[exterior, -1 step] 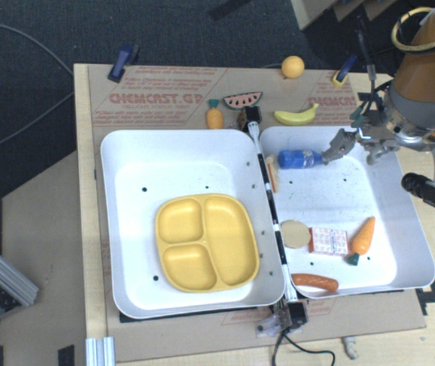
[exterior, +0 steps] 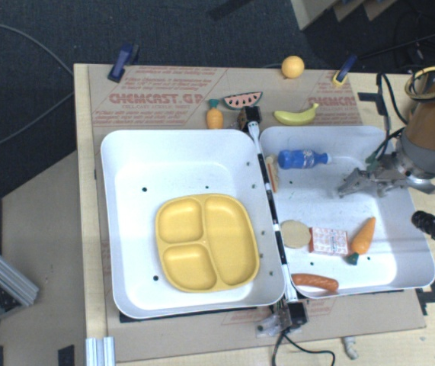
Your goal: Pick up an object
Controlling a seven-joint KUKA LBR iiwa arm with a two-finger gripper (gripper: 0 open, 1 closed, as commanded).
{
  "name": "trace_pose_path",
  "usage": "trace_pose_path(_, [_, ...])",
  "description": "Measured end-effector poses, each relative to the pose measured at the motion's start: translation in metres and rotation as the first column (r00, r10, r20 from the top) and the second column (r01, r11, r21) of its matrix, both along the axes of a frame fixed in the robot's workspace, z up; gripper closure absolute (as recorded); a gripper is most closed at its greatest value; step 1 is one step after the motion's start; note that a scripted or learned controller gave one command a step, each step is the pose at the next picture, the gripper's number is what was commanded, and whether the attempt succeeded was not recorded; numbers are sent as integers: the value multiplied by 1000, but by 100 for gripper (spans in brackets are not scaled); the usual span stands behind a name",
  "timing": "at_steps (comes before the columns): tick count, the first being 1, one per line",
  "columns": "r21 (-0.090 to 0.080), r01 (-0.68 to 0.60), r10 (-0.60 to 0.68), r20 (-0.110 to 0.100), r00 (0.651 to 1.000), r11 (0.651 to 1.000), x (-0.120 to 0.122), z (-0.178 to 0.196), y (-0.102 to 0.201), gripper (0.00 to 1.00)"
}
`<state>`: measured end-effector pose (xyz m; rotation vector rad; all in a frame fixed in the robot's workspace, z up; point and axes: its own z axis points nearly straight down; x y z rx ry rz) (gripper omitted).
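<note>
Two bins, and from my end nothing's been picked yet. The gripper (exterior: 363, 180) hangs over the right bin (exterior: 400, 277), near its right wall, jaws spread wide with nothing between them. Candidates all sit on the bin floor: blue bottle (exterior: 302, 158) by the far edge, carrot (exterior: 362, 236) just below the gripper, cracker (exterior: 329, 241) and sausage (exterior: 315, 283) toward the near edge. I'd say the whole descend-and-close part is left.
</note>
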<state>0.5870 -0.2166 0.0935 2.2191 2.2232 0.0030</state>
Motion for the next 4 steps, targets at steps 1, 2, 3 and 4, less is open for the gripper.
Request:
trace_pose_path(1, [0, 3, -3, -3, 1000, 1000, -81, -9, 11, 0])
trace_pose_path(2, [-2, 3, -3, 0, 1000, 1000, -81, 1, 11, 100])
trace_pose_path(3, [-1, 0, 0, 0, 1000, 1000, -45, -9, 70, 100])
trace_pose_path(4, [-1, 0, 0, 0, 1000, 1000, -41, 92, 134, 100])
